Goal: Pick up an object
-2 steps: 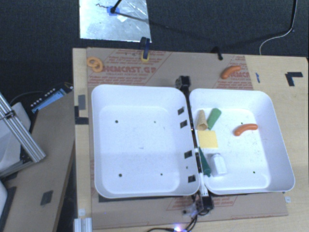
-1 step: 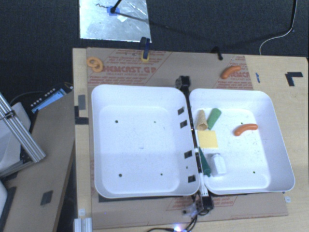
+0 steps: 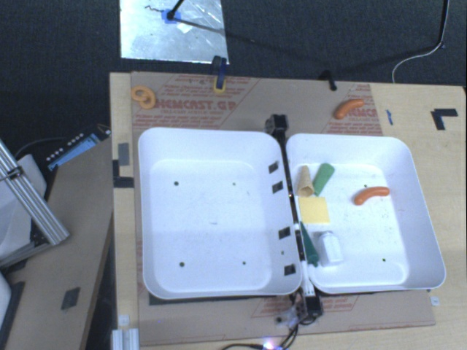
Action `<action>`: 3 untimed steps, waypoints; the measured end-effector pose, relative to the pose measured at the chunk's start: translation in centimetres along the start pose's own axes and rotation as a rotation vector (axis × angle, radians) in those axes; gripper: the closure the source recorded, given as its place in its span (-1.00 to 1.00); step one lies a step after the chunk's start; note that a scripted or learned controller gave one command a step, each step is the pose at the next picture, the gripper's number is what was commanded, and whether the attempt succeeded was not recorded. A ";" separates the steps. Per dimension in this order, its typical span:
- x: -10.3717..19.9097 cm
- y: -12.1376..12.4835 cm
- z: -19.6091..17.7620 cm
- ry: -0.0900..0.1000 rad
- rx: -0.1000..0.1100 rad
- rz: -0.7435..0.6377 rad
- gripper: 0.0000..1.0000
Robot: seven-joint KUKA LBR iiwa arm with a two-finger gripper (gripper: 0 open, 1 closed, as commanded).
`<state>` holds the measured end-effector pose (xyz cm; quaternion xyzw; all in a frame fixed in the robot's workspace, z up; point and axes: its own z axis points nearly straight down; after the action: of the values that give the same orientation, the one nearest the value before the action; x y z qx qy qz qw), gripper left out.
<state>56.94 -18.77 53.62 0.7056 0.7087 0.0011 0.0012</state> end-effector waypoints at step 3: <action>-0.9 -8.4 0.0 -0.001 -0.001 0.003 1.00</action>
<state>48.54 -19.73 53.60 0.7068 0.7074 0.0010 0.0019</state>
